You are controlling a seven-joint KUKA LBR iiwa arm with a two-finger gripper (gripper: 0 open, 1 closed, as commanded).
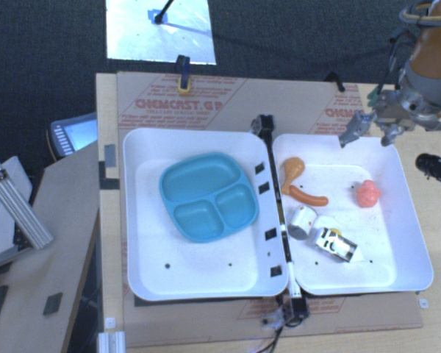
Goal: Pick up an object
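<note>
- Left shallow white bin [143, 219]: holds a teal plastic divided plate [208, 205] with three compartments, lying flat near the bin's middle. Low and wide; judged a poor pick for two fingers.
- Right shallow white bin [404, 263]: candidate objects grouped in its left and middle part. An orange curved rubbery piece [292, 169] lies far-left, with an orange-red sausage-shaped toy [307, 195] just beside it on the near side.
- Nearer the front: a small white-and-grey cylindrical cup [302, 221] on its side, close to a white block with black and yellow markings [334, 244].
- A pink lumpy soft toy [367, 193] sits right of middle, well apart from the rest; judged the easiest target.
- Two-finger gripper [370, 129]: fingers spread wide, nothing between them, above the far edge of the right bin.
- Advice: centre over the pink toy, then descend straight and close around its widest part.
</note>
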